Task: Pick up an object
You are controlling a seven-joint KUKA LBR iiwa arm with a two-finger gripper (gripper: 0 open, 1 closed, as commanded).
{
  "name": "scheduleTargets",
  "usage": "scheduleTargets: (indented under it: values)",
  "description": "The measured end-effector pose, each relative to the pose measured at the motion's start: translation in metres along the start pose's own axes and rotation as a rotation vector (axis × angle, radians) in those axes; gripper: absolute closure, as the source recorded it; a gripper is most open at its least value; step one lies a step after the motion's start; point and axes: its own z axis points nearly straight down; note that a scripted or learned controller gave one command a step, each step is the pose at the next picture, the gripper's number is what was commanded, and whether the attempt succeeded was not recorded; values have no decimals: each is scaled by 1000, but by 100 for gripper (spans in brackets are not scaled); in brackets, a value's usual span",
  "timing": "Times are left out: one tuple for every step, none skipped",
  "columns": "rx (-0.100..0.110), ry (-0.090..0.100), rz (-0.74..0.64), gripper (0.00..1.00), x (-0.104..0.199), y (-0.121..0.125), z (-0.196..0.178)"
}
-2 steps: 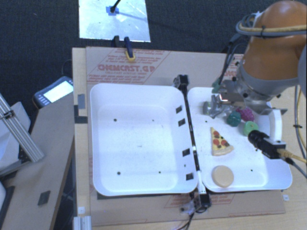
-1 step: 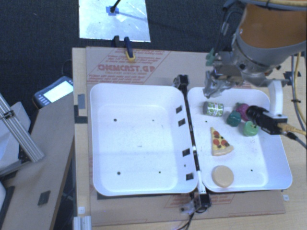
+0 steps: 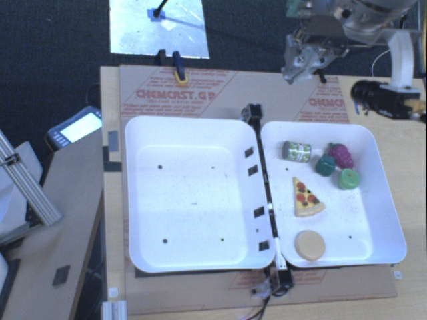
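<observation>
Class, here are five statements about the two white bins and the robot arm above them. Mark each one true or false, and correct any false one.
1. The pizza slice lies in the right bin. True.
2. The round tan disc sits in the left bin. False: it lies in the right bin, near its front edge.
3. The gripper is above the bench behind the right bin. True.
4. The small can stands upright. False: it lies on its side.
5. The purple grapes are between the gripper's fingers. False: they rest in the right bin.
</observation>
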Motion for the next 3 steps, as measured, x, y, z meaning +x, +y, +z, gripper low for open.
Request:
scheduleTargets:
  values:
    - [12, -3, 0, 100, 60, 35, 8]
    - [14, -2, -1, 100, 124, 58, 9]
    - [24, -5, 3, 100, 103, -24, 63]
